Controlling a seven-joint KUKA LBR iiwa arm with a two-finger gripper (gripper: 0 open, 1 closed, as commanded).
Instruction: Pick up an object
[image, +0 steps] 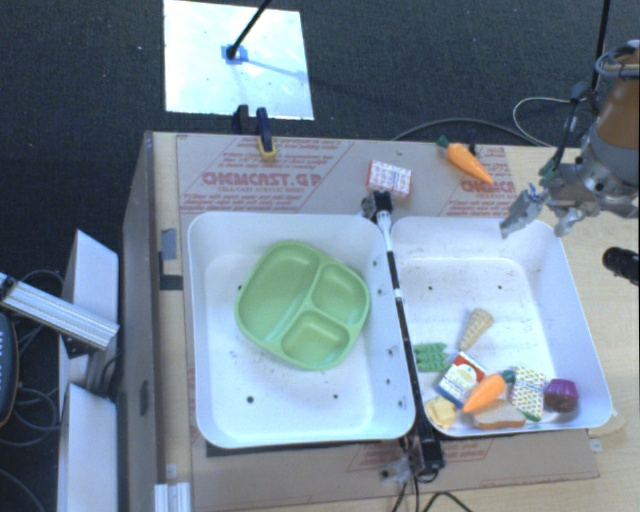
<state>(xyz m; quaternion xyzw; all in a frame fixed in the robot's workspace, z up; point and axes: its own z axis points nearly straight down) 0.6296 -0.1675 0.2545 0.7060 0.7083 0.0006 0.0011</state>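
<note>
The gripper (543, 213) hung above the right bin's (580, 330) far rim, fingers spread and empty. Candidate objects, among them a toy carrot (484, 392) and an ice-cream cone (476, 326), lay clustered at the bin's near corner.

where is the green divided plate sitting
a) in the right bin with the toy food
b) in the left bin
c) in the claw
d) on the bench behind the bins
b, the green divided plate lies flat inside the left bin, while the toy food is piled at the near end of the right bin.
</note>
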